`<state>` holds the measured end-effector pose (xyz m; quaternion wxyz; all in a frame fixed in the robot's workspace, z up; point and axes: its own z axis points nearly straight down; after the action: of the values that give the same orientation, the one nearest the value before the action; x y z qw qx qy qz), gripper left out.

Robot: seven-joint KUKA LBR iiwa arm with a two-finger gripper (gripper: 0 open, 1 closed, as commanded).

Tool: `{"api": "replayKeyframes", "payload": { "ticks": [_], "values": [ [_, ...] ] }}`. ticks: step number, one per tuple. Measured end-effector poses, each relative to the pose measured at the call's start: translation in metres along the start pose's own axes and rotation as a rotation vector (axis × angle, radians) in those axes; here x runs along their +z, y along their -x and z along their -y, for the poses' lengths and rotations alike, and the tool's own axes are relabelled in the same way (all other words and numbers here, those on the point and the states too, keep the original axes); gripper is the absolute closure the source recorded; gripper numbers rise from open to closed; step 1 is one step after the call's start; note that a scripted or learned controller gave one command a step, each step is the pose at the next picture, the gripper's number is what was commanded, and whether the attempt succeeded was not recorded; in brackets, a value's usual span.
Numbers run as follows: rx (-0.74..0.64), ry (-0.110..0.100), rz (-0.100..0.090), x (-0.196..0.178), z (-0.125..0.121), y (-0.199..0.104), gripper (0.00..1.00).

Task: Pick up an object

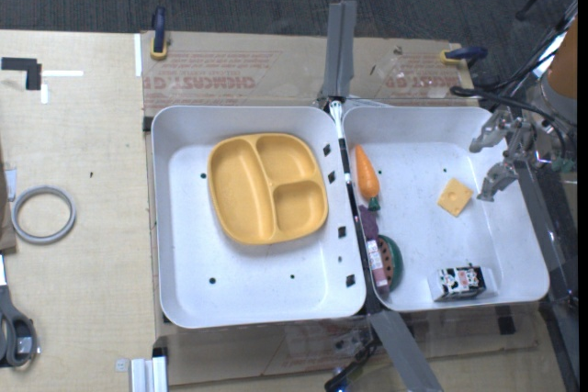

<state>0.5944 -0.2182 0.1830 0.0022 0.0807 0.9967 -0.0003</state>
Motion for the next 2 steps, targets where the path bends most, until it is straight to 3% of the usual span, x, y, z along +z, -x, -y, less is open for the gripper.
{"api": "replayKeyframes", "payload": {
  "ticks": [1, 2],
  "values": [
    [-0.105, 0.001, 0.002, -0.0345, -0.0154, 0.0499, 0.00],
    [-0.262, 0.000, 0.003, -0.0424, -0.0057, 0.0553, 0.00]
  ]
}}
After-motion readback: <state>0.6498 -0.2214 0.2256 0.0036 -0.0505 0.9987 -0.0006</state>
